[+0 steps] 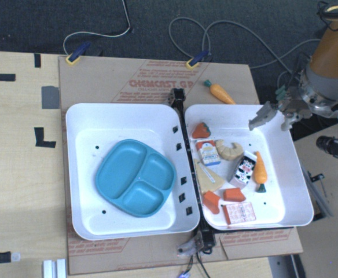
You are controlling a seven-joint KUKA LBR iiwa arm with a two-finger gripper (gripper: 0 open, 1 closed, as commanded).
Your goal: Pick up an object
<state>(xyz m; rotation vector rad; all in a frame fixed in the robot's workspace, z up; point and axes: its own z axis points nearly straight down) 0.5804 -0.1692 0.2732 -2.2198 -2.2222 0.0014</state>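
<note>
While its jaw state cannot be told, the gripper (273, 118) hovers over the right bin's (293, 172) upper-right rim.

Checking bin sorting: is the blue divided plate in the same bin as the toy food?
No, the blue divided plate lies alone in the left bin, while the toy food pieces sit in the right bin.

On the counter (18, 155), a divided plate (135, 177) lies in the bin at nine o'clock (79, 120); the bin at three o'clock (290, 178) holds small food pieces; a carrot (220, 92) lies outside at twelve.
</note>
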